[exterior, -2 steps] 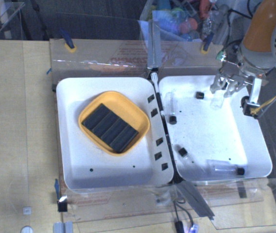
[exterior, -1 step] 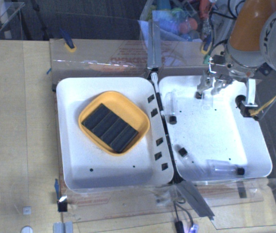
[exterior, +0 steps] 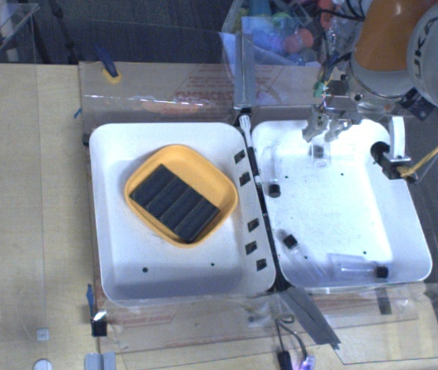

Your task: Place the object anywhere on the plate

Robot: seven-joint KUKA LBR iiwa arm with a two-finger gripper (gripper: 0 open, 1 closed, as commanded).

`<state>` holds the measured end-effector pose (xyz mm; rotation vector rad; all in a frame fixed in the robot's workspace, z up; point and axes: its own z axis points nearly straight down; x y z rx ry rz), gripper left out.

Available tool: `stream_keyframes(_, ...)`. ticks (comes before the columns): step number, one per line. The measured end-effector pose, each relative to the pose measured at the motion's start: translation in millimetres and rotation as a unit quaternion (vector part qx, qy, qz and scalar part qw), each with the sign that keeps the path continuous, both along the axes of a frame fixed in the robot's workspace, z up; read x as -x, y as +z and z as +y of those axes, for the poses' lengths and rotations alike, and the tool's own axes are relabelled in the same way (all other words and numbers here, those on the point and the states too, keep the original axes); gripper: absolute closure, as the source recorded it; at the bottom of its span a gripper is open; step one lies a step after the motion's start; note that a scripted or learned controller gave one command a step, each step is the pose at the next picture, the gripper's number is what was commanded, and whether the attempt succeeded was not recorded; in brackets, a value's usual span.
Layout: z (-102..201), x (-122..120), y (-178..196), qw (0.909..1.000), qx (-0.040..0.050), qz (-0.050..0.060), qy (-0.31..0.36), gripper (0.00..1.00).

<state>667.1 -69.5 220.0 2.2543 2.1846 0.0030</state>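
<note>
Dark ridged object (exterior: 175, 201) already lies flat on yellow plate (exterior: 143, 174) in left bin (exterior: 111, 149). Gripper (exterior: 321, 133) hovers over right bin (exterior: 404, 230); fingers too small to tell, nothing visibly pinched. Judgement: retreat upward, avoid nudging plate.

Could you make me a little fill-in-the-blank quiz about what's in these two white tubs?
The yellow plate lies in the ____ bin.
On the plate rests a ____ ridged slab.
The gripper hangs over the ____ bin.
A clear tube lies near that bin's ____ edge.

Missing words: left; dark; right; front
</note>
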Motion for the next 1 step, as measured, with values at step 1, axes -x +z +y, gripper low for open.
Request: stream_keyframes(1,28.3,3.8,-33.4,0.9911,-0.0007,0.003,0.133,1.0)
